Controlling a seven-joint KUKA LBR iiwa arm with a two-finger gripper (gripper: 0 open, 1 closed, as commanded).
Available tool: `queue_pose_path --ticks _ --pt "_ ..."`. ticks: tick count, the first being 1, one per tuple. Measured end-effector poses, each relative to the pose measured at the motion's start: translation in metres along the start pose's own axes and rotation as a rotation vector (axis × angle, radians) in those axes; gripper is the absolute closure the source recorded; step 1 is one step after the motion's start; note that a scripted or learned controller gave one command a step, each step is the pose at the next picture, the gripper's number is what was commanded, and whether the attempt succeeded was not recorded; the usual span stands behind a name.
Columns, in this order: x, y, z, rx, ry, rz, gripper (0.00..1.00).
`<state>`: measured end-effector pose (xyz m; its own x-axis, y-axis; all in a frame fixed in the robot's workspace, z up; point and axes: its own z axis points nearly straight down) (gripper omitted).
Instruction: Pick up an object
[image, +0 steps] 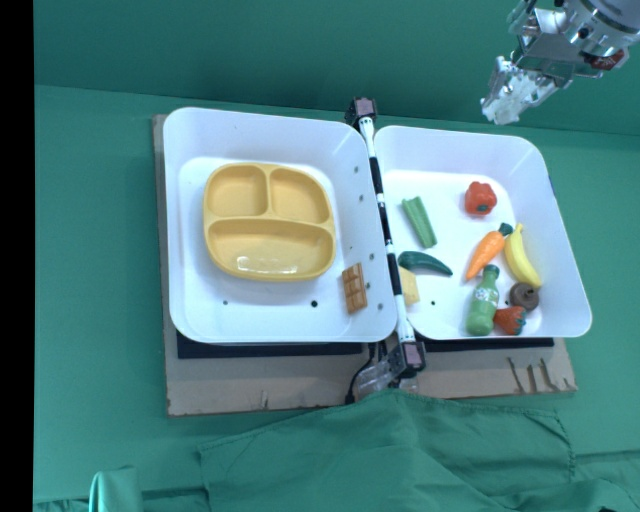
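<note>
1. While the toy foods lay clustered in the right shallow white bin (452, 150), none of them sat between the fingers of the grey two-finger gripper (503, 108); whether those fingers were spread or closed could not be told.
2. A red plastic bell pepper (480, 198) lay toward the far side of that bin, apart from the rest.
3. An orange plastic carrot (485, 255) lay slanted just beside a yellow plastic banana (521, 257), which ran along the bin's right wall.
4. A green plastic bottle (483, 301) lay near the front edge, with a round brown toy (524, 295) and a small red-orange toy (509, 319) close beside it.
5. A pale green ridged vegetable stick (420, 221) and a dark green curved chilli-like toy (425, 263) lay nearer the divider, with bare floor around them.
6. A small yellow piece (409, 287) sat against the left wall.
7. The far part of this bin's floor was bare.
8. The gripper hung above the bench beyond the bin's far right corner, well apart from every toy.
9. The left white bin (190, 300) held a yellow compartmented plastic plate (268, 222) and a small brown waffle-patterned block (354, 288) near its right front corner.
</note>
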<state>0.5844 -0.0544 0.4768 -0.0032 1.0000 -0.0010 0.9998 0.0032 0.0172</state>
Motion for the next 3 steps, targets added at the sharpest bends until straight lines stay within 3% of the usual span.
queue_pose_path --ticks 1,2,3 --pt "-0.003 -0.001 -0.008 0.005 -0.001 0.008 1.0" --pt "0.03 0.049 0.066 0.02 0.001 0.003 1.0" --pt "0.084 0.075 -0.001 0.004 0.002 0.0 1.0"
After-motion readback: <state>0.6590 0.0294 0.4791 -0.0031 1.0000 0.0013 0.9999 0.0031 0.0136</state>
